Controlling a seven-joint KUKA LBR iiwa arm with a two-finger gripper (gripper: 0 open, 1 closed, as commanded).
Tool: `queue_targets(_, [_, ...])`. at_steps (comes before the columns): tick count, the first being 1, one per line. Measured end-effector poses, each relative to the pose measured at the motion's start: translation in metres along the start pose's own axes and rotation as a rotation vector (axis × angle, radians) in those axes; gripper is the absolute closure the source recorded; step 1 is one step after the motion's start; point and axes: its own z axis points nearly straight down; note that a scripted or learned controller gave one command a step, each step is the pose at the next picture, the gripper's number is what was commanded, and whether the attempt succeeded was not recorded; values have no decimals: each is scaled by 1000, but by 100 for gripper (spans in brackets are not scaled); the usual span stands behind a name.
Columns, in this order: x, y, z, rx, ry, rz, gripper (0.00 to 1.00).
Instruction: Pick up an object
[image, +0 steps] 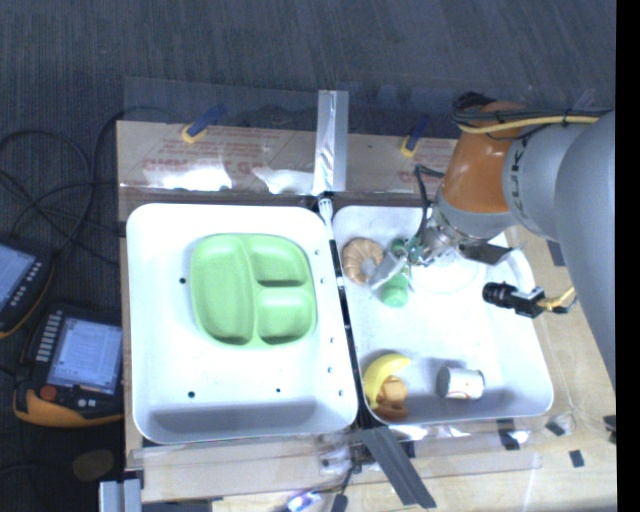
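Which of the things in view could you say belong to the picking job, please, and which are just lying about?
Belonging to the job:
- end effector, low in the right bin
- green object beside it
- pastry
- banana
- white cup

Just lying about:
- green divided tray in the left bin
- handheld pendant left of the bench

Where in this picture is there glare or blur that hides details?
In the camera view, glare washes out the right bin's white floor near the gripper; the green item under it looks soft and blurred; the green tray in the left bin is evenly lit.
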Motion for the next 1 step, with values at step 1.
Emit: queue_targets(1, [0,0,-8,0,2,1,100])
